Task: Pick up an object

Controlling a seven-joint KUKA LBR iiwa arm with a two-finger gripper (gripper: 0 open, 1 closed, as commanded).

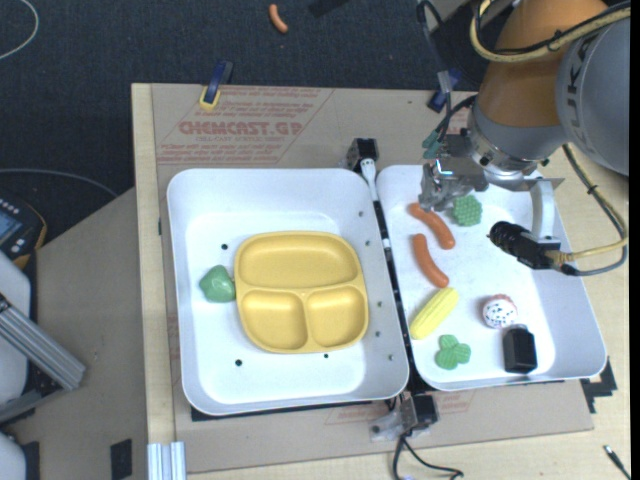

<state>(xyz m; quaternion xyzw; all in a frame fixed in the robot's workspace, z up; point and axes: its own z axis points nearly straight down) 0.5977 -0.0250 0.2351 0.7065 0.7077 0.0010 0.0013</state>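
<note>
My gripper [439, 194] hangs low over the far left part of the right bin [572, 320]. It is right beside a small green broccoli-like piece [467, 210] and just above the upper end of an orange sausage [432, 224]. A second orange sausage [430, 261] lies a little nearer the front. Further forward lie a yellow corn cob [434, 312], a green leafy piece [452, 352], a white ball with red marks [498, 311] and a black block [519, 349]. Nothing shows held in the gripper.
The left bin [190, 218] holds a yellow divided plate [300, 290] and a green lump [216, 284] at its left. A black camera part with cable [520, 244] sticks out from the wrist over the right bin. Between the bins runs a raised rim [384, 258].
</note>
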